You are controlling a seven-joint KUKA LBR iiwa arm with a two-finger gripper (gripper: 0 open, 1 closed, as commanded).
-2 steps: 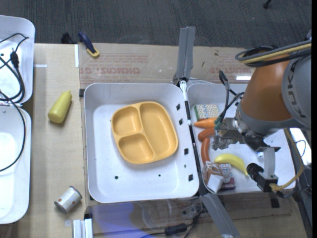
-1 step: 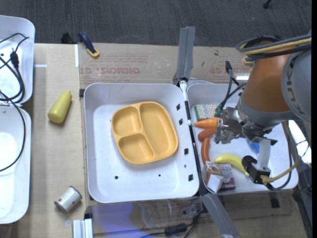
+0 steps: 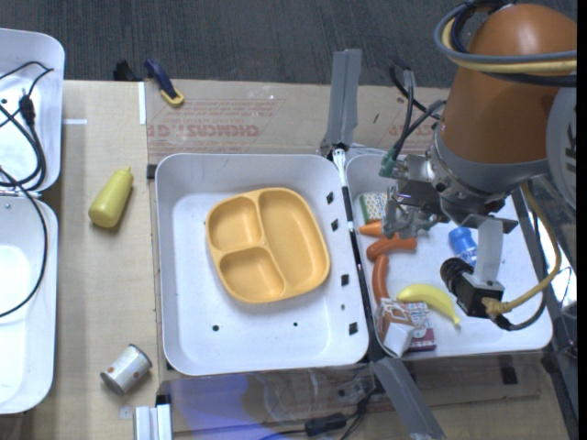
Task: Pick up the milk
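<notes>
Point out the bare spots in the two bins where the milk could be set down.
Left white bin: bare floor rings the yellow three-compartment plastic plate, widest along the near wall and left side. Right white bin: crowded, with the small milk carton, yellow banana, orange carrots and the gripper.

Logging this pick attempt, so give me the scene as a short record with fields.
target: milk carton, lying at the near edge of the right bin
claw: claw over the right bin's far left part, above the hot dogs
near the milk: banana
left bin: yellow divided plate
milk held: no
</notes>
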